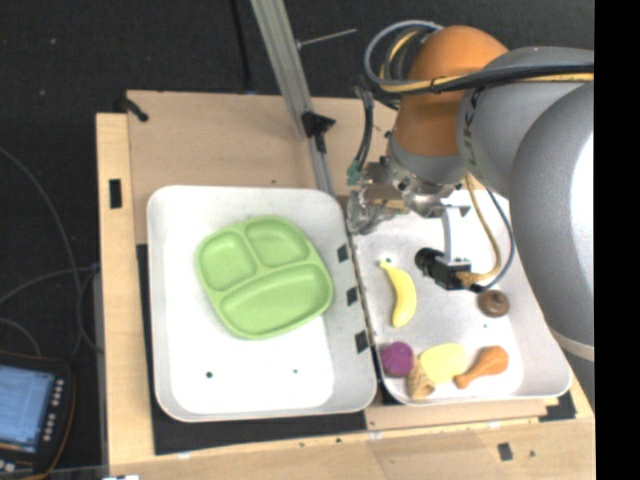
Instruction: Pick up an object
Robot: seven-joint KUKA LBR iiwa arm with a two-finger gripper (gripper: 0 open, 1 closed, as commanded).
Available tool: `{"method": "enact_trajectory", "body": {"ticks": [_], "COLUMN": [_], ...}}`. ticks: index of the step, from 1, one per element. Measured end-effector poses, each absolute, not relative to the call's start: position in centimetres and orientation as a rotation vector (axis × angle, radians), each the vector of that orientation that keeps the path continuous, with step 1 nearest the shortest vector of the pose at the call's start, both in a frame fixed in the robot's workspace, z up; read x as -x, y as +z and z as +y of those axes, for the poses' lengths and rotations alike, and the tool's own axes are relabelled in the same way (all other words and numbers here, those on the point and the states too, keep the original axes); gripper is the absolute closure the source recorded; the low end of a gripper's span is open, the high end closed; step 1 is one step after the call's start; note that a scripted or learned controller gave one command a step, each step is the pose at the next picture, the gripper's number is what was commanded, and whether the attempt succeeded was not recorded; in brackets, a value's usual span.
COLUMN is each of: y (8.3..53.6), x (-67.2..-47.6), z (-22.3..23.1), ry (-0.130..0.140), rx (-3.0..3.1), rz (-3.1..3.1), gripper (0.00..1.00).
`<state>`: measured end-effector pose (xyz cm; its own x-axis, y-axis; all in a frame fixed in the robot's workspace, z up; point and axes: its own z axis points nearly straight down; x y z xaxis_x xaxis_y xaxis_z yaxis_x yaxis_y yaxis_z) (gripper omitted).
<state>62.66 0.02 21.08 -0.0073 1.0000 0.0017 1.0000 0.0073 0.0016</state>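
In the right bin lie a yellow banana, a purple round piece, a pale yellow flat piece, an orange-brown drumstick, a small brown ring and a tan cone-like piece. My gripper hangs low at this bin's far left corner, beside the divider. It is above and behind the banana, apart from it. I see nothing held in it.
A green divided plate lies in the left bin. A black fitting with cables hangs from the arm right of the banana. A slanted metal rail rises behind the bins.
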Motion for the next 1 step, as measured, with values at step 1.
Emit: {"method": "enact_trajectory", "body": {"ticks": [1], "y": [22.03], "x": [-65.1], "z": [4.72], "ry": [-0.005], "rx": [2.214], "rz": [-2.231], "gripper": [1.0]}}
